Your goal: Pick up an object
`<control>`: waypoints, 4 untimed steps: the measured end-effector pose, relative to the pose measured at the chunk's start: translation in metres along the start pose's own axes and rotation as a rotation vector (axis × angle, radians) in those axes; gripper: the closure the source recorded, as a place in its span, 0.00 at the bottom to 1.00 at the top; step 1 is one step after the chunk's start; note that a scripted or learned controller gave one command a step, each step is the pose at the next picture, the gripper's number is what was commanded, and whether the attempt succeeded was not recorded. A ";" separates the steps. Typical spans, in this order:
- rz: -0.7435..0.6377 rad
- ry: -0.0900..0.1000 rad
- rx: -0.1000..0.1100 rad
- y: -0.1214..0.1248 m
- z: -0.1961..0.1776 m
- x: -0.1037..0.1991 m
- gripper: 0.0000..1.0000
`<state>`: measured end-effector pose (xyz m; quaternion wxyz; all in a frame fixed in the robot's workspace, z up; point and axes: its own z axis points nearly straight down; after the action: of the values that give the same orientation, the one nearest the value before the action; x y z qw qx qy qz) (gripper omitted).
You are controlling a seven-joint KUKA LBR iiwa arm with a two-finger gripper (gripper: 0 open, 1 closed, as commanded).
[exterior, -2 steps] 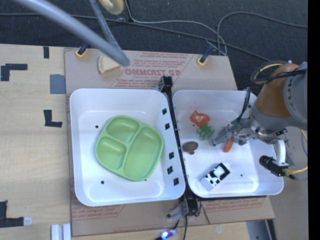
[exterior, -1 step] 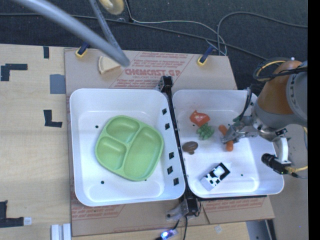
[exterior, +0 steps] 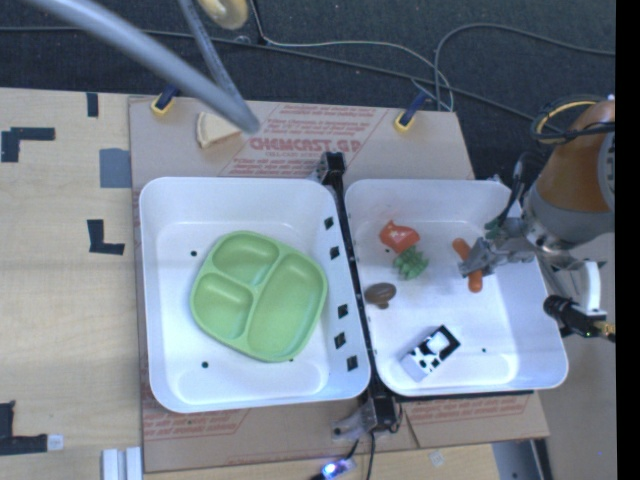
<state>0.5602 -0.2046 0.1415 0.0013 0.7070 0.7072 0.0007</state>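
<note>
Camera view from above the desk (exterior: pixel 60 268): we record two shallow white bins side by side on a cardboard sheet (exterior: pixel 300 133). We find the left bin (exterior: pixel 160 228) holding a green sectioned plate (exterior: pixel 260 295), lying flat near its middle. We find the right bin (exterior: pixel 520 368) holding five small things: a red piece (exterior: pixel 398 235) toward the far side, a green leafy piece (exterior: pixel 410 263) just beside it, a brown oval piece (exterior: pixel 380 293) close to the divider, a black-and-white box (exterior: pixel 430 352) toward the near side, and an orange carrot-like piece (exterior: pixel 467 264) at the right. We note the arm (exterior: pixel 575 183) entering from the right, with the end effector (exterior: pixel 488 255) low over the right bin, at the orange piece. We cannot tell how its tips are set, nor whether it grips the piece.
</note>
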 end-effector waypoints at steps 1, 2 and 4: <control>-0.002 -0.001 -0.002 0.000 -0.063 0.004 1.00; -0.001 0.001 0.003 0.000 -0.063 0.005 1.00; -0.006 0.003 0.005 -0.010 -0.052 0.114 1.00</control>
<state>0.5497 -0.0906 0.1938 -0.0017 0.7048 0.7094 -0.0001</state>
